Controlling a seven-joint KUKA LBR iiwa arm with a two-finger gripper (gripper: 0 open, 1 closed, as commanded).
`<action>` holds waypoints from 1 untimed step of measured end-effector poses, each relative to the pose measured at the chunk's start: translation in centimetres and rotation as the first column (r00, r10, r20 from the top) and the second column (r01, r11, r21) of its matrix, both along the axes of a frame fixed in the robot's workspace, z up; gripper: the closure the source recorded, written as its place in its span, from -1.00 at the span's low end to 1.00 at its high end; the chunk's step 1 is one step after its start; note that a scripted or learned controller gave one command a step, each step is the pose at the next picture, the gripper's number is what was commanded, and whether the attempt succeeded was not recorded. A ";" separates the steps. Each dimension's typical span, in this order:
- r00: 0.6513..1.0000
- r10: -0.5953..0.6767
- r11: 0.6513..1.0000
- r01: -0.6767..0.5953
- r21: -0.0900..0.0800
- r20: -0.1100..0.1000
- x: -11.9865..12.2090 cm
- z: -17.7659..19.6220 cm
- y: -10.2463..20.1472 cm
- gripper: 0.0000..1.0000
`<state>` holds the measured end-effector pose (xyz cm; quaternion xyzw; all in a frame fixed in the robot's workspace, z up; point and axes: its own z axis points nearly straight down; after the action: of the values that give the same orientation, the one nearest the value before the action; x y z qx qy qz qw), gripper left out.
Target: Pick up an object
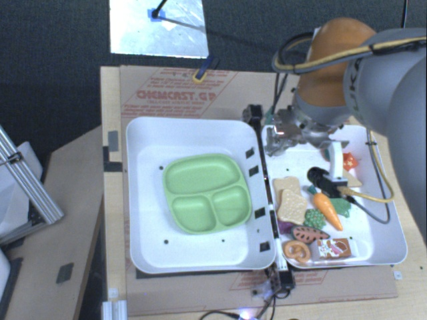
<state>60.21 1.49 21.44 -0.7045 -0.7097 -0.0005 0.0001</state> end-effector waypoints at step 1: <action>1.000 -0.006 1.000 0.006 -0.001 0.002 0.1 1.0 -1.1 1.00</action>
<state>60.32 0.37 22.41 -0.7068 -0.7075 -0.0007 -0.0007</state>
